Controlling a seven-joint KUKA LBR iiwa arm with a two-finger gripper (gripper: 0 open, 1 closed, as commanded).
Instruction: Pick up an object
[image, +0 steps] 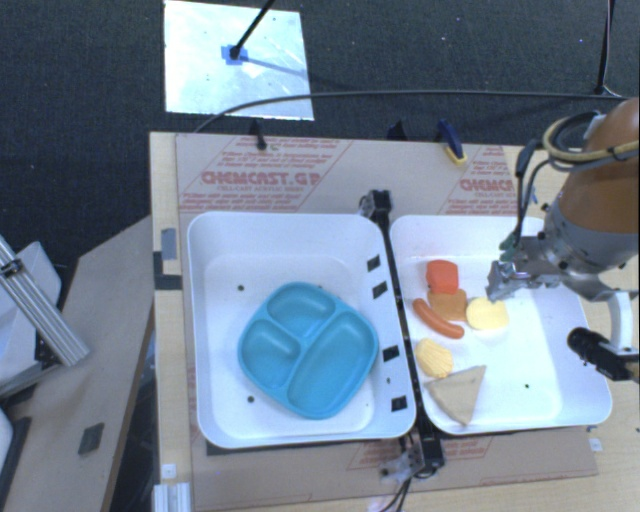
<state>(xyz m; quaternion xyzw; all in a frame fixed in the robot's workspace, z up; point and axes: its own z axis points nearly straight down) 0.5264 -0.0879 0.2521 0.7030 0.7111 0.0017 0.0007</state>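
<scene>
The right bin (560, 395) holds play food near its left side: a red-orange block (442, 275), an orange-tan piece (449, 304) below it, a red sausage (438, 319), a pale yellow round disc (487, 315), a yellow lumpy piece (433, 357) and a tan wedge (457, 393). My gripper (500, 281) hangs over the bin just above and right of the yellow disc, right of the red-orange block. The orange-banded wrist (598, 195) rises behind it. Nothing shows between the fingers.
The left bin (220, 300) holds a blue divided plate (307, 348). A black divider with clips (390, 300) runs between the bins. A black arm part (600, 352) lies over the right bin's right edge. A silver sheet (237, 60) lies at the back.
</scene>
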